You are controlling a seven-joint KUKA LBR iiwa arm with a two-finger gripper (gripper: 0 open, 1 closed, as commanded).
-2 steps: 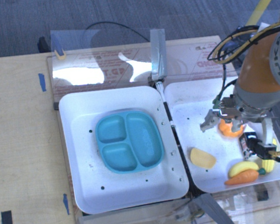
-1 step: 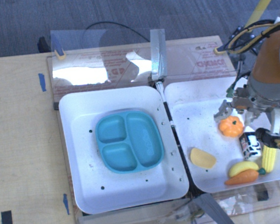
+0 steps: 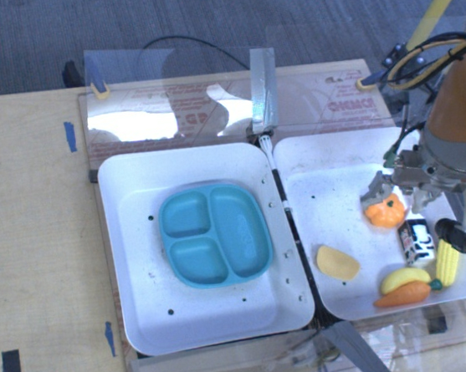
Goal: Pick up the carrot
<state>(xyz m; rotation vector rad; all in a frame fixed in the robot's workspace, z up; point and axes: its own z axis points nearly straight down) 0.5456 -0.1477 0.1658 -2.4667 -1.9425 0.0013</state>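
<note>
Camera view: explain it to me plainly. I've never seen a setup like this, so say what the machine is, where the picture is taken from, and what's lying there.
One camera looks down at a slant on a bench with two white bins. The grey and orange robot arm reaches in from the right; its gripper sits right above an orange fruit. The left bin holds a blue divided plate. The right bin holds the carrot, a banana, corn, a pale yellow piece and a small black and white item. The carrot lies untouched at the near edge.
</note>
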